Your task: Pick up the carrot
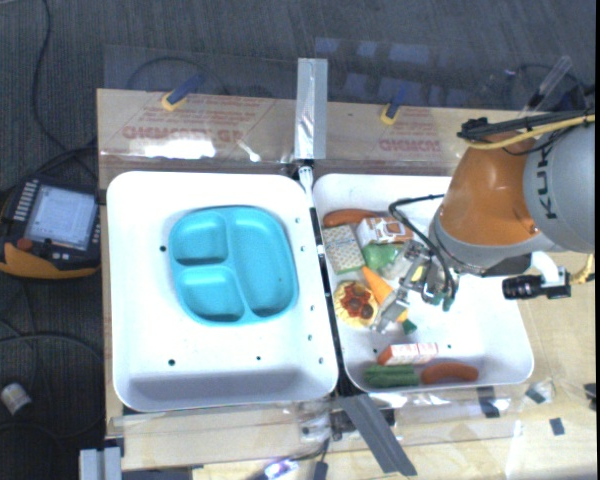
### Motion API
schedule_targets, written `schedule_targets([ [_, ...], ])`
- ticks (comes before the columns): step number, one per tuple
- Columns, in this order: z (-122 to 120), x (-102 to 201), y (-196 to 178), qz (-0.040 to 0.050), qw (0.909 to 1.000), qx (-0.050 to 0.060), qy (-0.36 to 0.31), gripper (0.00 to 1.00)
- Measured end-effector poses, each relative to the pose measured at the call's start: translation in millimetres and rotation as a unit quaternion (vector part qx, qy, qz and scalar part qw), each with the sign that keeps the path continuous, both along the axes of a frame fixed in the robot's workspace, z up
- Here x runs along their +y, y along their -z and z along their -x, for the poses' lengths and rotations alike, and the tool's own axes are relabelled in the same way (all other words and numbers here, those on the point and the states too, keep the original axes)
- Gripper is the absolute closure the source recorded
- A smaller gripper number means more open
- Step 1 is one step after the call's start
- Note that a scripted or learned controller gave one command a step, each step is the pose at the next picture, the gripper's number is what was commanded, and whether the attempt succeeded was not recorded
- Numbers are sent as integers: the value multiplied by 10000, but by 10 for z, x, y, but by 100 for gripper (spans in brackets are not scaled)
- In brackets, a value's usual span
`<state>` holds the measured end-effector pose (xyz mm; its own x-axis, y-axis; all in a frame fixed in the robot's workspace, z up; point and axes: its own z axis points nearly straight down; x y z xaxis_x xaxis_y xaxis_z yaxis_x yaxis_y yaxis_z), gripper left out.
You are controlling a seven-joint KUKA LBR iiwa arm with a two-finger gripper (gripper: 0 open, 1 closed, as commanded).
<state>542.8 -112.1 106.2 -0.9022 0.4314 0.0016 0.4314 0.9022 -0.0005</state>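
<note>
The tool [405, 293] hangs over the right bin [500, 343], fingers apart, just beside the orange carrot [377, 286] among toy foods; nothing sits between them.

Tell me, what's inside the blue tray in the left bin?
The blue tray has three compartments, and nothing can be seen in them. It lies in the left bin. What is under the tray is covered.

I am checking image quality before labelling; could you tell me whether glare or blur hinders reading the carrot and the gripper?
Camera view: lighting is even, with glare on the clear panels behind the bins; the carrot reads as a soft orange wedge, and the gripper above it is slightly blurred, its fingers indistinct against the cluttered right bin.
</note>
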Motion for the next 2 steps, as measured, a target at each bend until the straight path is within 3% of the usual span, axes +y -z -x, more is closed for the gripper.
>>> schedule_targets([
  [1, -6, 22, -84, -23, 10000, -10, 4, 100],
  [2, -93, 492, -1354, 4, 9926, -7, 1210, 100],
])
